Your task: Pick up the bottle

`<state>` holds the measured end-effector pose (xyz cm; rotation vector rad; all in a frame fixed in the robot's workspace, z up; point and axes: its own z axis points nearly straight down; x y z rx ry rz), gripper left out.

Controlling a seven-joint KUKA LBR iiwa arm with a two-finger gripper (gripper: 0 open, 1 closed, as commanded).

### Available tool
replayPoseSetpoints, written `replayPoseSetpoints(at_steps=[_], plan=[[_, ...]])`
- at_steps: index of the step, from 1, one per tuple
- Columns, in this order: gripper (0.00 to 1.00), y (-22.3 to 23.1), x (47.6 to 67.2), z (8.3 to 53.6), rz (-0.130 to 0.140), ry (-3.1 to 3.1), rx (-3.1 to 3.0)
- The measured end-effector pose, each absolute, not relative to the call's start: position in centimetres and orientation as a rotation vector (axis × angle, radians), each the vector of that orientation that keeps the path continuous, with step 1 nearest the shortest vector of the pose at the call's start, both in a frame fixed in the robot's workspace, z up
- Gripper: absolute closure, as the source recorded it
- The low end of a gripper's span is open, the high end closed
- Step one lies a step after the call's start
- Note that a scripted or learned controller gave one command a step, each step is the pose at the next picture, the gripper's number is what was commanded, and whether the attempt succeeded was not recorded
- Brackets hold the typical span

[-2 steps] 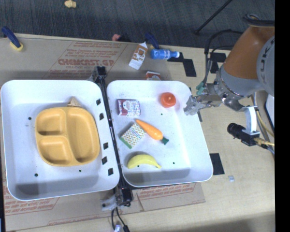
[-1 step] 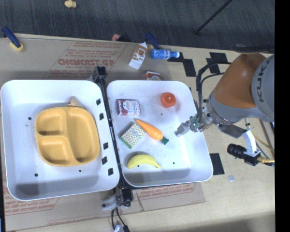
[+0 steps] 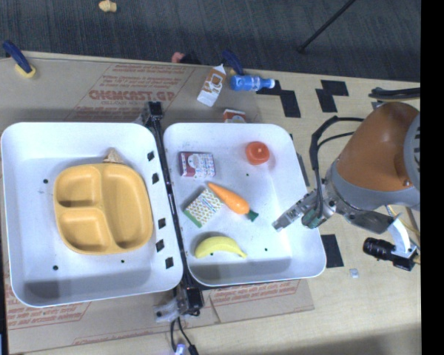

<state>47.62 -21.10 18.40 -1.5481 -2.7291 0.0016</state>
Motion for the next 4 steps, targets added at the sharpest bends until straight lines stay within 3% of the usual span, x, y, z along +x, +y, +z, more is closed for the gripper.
replayPoseSetpoints(at_steps=[1, 2, 3, 4], plan=[[1.00, -15.5, 47.6, 12.1, 0.001, -2.727, -1.549], [1.00, -18.3, 47.7, 23.2, 0.001, -2.624, -1.728], [1.00, -21.1, 47.6, 19.7, 0.001, -2.809, -1.400], [1.00, -12.4, 47.7, 17.3, 0.000, -2.935, -1.111]])
